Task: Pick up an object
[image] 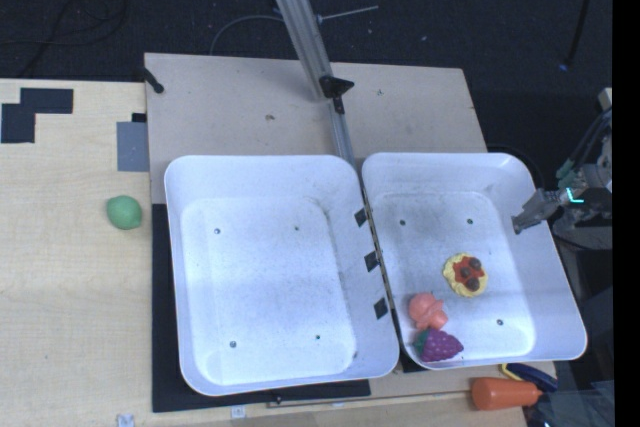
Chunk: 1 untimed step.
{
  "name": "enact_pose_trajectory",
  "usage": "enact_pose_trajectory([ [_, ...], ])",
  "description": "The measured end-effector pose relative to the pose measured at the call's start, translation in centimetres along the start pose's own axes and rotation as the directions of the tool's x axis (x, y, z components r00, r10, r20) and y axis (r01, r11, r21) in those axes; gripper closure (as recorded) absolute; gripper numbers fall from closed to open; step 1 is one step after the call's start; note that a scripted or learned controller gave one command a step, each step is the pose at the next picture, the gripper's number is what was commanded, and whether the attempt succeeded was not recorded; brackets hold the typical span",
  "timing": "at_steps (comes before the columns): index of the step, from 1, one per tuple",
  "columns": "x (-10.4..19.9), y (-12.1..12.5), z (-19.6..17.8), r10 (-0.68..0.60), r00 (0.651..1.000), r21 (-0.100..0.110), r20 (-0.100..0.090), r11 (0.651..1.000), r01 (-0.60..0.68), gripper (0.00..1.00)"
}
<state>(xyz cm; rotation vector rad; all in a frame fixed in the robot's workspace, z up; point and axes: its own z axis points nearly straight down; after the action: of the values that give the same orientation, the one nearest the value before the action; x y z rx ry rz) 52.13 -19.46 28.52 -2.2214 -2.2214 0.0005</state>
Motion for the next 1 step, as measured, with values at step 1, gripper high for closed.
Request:
enact_pose_trajectory([
  [1,0.00,0.00,0.00,0.000,1.000,0.000,0.000,1.000,0.000,0.00],
])
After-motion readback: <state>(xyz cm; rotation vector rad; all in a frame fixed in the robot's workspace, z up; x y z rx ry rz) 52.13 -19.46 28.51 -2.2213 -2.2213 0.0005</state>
